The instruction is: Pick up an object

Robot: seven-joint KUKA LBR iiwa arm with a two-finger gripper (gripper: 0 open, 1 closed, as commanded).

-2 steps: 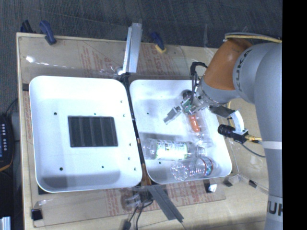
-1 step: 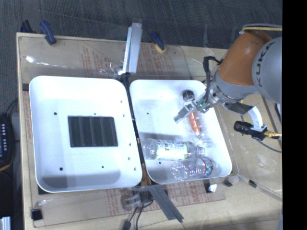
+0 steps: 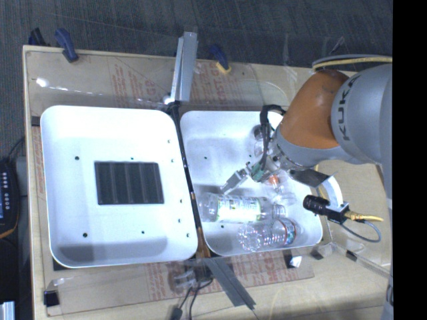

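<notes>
Jaws (image 3: 235,180) low in right bin (image 3: 213,129), arm bent over

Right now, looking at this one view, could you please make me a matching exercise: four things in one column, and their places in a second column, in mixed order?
Things:
1. dark ribbed pad
2. clear plastic bottles
3. blue clamp
4. pincer

Places:
A. top left edge of the bench
B. in the right bin, near its front wall
C. on the floor of the left bin
D. over the right bin, just above the bottles

Pairs: 1-C, 2-B, 3-A, 4-D
</notes>
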